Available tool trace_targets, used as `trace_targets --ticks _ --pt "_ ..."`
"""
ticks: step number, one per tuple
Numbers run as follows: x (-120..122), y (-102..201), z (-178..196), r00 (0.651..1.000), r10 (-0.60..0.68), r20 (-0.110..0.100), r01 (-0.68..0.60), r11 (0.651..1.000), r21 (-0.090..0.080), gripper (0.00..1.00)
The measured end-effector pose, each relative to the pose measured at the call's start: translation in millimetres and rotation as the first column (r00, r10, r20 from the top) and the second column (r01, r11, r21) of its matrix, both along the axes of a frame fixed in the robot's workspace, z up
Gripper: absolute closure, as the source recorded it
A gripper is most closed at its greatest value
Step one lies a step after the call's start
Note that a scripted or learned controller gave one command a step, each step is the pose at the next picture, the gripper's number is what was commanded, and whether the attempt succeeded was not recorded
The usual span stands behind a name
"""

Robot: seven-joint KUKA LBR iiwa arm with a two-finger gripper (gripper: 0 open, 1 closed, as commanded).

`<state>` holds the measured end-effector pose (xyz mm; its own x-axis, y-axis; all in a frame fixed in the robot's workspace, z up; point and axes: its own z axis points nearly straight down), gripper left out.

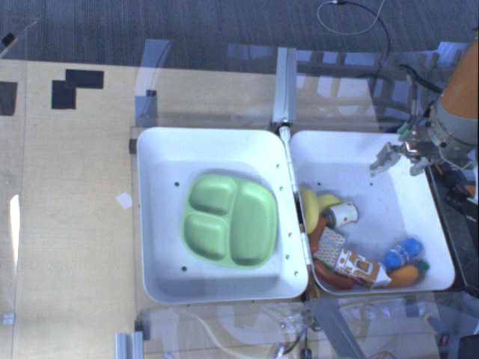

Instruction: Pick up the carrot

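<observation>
You've got 2 white bins side by side on the surface (67, 223): the left bin (157, 200) holds 1 green divided plate (230, 219) w/ 3 compartments, and the right bin (374, 200) holds the clutter. The carrot (404, 275), 1 only, lies at the near right corner of the right bin, just beside 1 blue bottle-like item (402, 253), touching or nearly so. Along the right bin's left wall you'll see 1 banana (318, 200), 1 small can (342, 214) on its side, 1 printed carton (358, 268) lying flat, and approx 1–2 red-brown items under the carton; can't tell exactly what those are. The end effector (400, 158) sits over the far right part of the right bin, fingers spread apart, released, nothing between them, well apart from the carrot. 1 orange band shows on the arm (460, 99) at the right edge.
</observation>
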<state>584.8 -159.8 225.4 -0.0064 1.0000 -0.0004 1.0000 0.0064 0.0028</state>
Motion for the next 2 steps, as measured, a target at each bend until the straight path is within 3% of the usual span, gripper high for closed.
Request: trace_targets --ticks 1,2 --pt "2.0 1.4 11.5 1.000 0.006 0.006 -0.006 1.000 -0.001 1.00" --pt "-62.7 -35.5 91.4 0.992 -0.128 0.004 0.128 0.992 -0.002 1.00"
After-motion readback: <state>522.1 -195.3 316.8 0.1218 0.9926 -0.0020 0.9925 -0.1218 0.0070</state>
